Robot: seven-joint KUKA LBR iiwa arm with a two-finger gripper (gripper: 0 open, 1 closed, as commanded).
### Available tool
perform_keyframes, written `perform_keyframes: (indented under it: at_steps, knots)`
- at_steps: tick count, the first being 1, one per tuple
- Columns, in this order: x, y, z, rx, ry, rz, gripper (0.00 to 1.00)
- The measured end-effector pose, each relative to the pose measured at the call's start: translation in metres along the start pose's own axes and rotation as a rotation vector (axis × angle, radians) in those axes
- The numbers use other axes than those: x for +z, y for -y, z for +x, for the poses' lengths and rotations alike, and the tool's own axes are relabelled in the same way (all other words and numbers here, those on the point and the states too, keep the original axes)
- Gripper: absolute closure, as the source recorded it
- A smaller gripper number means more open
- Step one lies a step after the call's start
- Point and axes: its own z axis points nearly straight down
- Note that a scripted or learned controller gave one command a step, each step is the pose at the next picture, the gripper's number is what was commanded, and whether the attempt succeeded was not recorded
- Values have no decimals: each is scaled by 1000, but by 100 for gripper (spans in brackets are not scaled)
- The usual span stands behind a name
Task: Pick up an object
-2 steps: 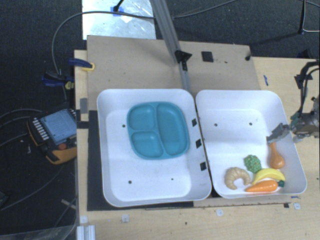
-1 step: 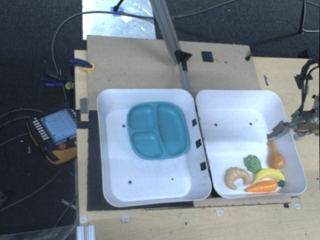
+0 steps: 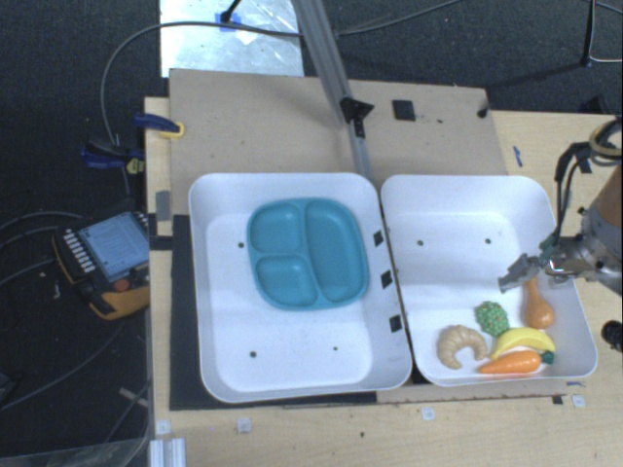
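Observation:
Several toy foods lie in the front right corner of the right bin [image 3: 458,212]: a tan croissant [image 3: 460,343], a green bunch [image 3: 492,316], a yellow banana [image 3: 524,340], an orange carrot [image 3: 510,363] and an orange-brown pear-shaped piece [image 3: 537,305]. My gripper [image 3: 527,274] reaches in from the right edge and sits low over the bin, right at the narrow top of the pear-shaped piece. Whether it touches or grips that piece is unclear.
The left bin [image 3: 224,348] holds a teal divided plate [image 3: 308,253]. A grey pole [image 3: 326,47] slants across the board behind the bins. Clamps, cables and a blue device [image 3: 109,246] lie off the bench to the left.

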Motion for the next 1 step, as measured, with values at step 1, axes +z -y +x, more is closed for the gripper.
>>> perform_keyframes:
  at_steps: [1]
  knots:
    - [62,-2,-4,0,0,1,0]
